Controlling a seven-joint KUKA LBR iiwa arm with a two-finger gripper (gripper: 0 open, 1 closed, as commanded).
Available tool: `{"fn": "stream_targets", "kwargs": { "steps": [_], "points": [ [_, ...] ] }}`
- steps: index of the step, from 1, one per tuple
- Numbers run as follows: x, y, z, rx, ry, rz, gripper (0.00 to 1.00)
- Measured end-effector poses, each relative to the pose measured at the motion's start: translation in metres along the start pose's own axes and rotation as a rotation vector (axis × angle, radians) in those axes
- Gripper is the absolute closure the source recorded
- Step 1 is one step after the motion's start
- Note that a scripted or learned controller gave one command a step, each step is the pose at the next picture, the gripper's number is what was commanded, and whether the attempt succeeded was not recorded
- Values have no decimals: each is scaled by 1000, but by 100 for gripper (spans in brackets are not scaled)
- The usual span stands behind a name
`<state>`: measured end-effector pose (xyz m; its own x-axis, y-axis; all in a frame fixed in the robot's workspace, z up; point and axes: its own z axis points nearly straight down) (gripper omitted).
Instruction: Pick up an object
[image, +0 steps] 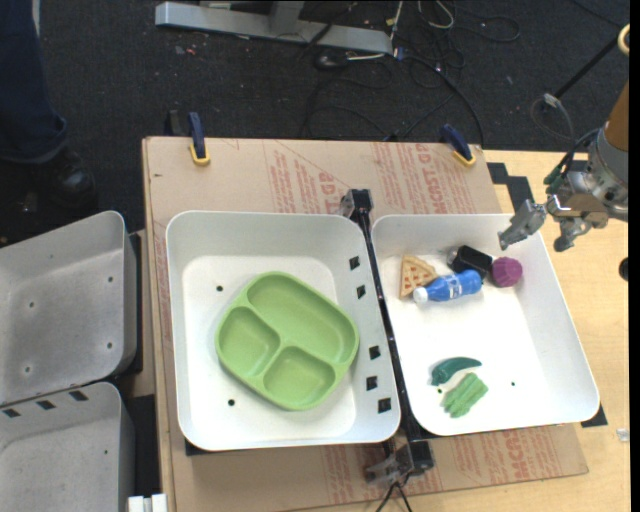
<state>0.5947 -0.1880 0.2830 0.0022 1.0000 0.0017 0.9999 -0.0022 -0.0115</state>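
**Gripper hanging open above the right bin's far corner**

I'm hovering my gripper (544, 229) over the far right corner of the right bin (520, 400), and its two fingers are spread wide with nothing between them. One finger (518, 227) is pointing down and left toward the bin, the other is sitting closer to the rim.

Just left of and below my fingertips, the purple ball (507, 271) is lying nearest to me, apart from the tool. Touching it on its left, a black block (470, 261) is resting, and a blue and white bottle (449, 289) is lying on its side just beside that. A tan wedge (416, 274), maybe a toy slice of pizza, though I'm finding it too small to be sure, is sitting at the bottle's left end.

Well away, toward the near side of the same bin, a dark green piece (455, 368) and a light green piece (464, 393) are lying together.

In the left bin (190, 300), a green divided plate (287, 340) is lying flat.

My arm (612, 165) is reaching in from the right edge, wrist tilted so the fingers are angling down and leftward.
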Motion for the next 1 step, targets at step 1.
{"fn": "stream_targets", "kwargs": {
  "steps": [1],
  "points": [
    [1,2,-7,-12,-3,-3,0]
  ]
}}
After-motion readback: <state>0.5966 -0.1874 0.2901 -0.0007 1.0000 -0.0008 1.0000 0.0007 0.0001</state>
